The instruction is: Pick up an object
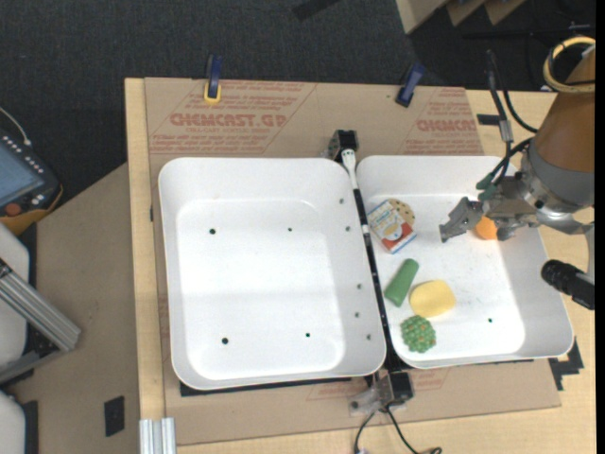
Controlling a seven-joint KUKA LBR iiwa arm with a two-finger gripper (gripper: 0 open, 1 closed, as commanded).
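Observation:
My gripper [476,231] hangs low over the upper right part of the right bin [529,339], and it is open. A small orange thing [486,228] lies between its spread fingers, not clamped as far as I can see. Left of it, near the bin's left wall, lies a small printed carton [390,225]. Below that are a green cylinder [402,281], a yellow lump [432,298] and a knobbly green piece [417,333], all apart from the gripper.
The left bin [189,253] stands next to the right one, the two joined by a dark divider [364,244]. Both rest on a cardboard sheet [284,112] held by clips at the back. The arm comes in from the right.

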